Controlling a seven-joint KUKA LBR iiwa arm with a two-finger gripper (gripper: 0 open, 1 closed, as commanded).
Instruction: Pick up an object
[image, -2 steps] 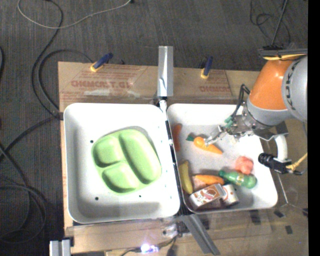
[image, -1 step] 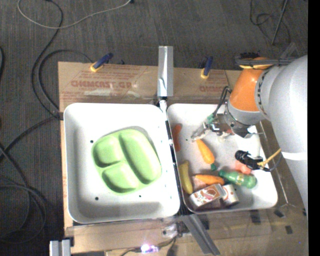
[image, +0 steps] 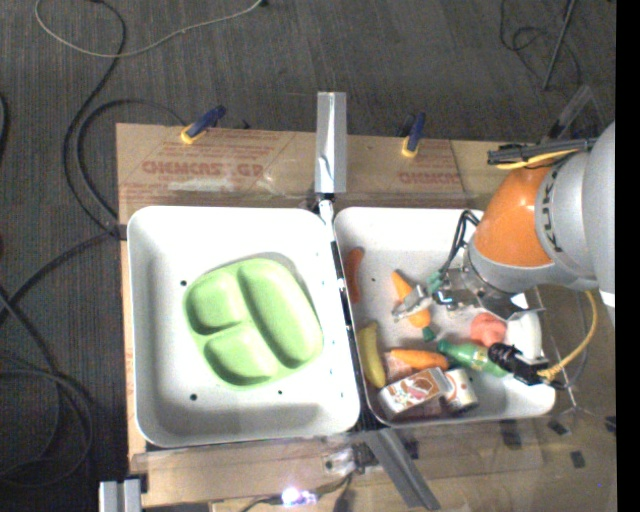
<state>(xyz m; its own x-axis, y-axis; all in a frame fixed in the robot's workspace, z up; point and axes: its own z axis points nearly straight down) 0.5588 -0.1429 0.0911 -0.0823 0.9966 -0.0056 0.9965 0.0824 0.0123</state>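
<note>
Presently logged: gripper (image: 413, 308) positioned low in right bin (image: 400, 230), over orange carrot piece (image: 405, 288) near bin centre. Jaw state could not be told. Piece judged light, rigid, smooth; grip advised across narrow width. Green tray (image: 255, 320) noted in left bin (image: 160, 240).

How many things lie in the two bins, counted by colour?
Green: 2, the divided plate in the left bin and a bottle in the right bin.
Orange: 3, carrot-like pieces.
Yellow: 1, a banana.
Pink: 1, a round item.
Red and white: 1, a carton.
Total: 8, as far as I can see.
</note>
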